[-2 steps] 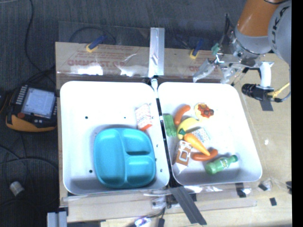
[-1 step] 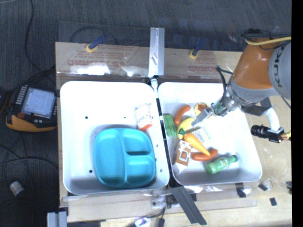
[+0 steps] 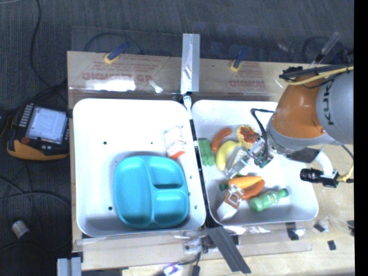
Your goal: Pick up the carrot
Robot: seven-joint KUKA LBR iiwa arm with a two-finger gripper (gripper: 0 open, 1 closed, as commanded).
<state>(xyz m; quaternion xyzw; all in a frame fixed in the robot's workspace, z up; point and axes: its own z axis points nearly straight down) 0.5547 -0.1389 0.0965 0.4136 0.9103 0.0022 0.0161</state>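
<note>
The carrot [image 3: 248, 183], orange with a green stub at its left end, lies in the lower middle of the right bin [image 3: 299, 214]. My gripper [image 3: 240, 161] hangs just above and a little left of it, beside a yellow fruit [image 3: 226, 152]. Its fingers stand open with nothing between them. The grey and orange arm [image 3: 299, 119] reaches in from the right.
Around the carrot lie a green bottle [image 3: 268, 199], a white and orange carton [image 3: 230, 202], an orange sausage [image 3: 221, 137], a pizza slice [image 3: 248, 134] and a green block [image 3: 206, 152]. The left bin [image 3: 92, 125] holds a teal divided plate [image 3: 151, 191] and a small carton [image 3: 175, 142].
</note>
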